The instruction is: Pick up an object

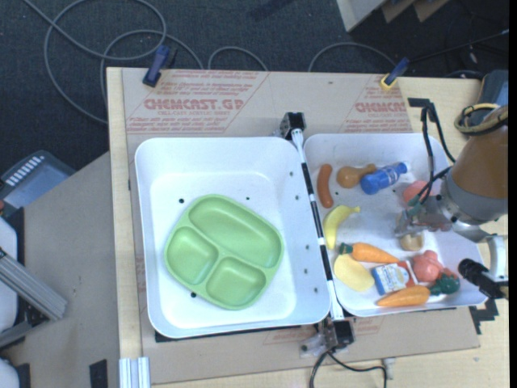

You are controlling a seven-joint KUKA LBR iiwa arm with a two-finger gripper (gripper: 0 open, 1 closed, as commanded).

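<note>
Toy foods crowd the right bin (355, 145) at the frame's right, where I read them as heaped for grasp trials: a sausage (325, 184), banana (338, 221), carrot (373, 254), blue bottle (384, 178) and a small pale piece (412, 240) directly under the gripper (416, 217), which I judge the likeliest target. From this camera view I cannot tell how far the tool is open or whether it grips anything. In the left bin (153, 168), a green divided plate (224, 251) lies flat at centre, seemingly a drop-off spot.
</note>
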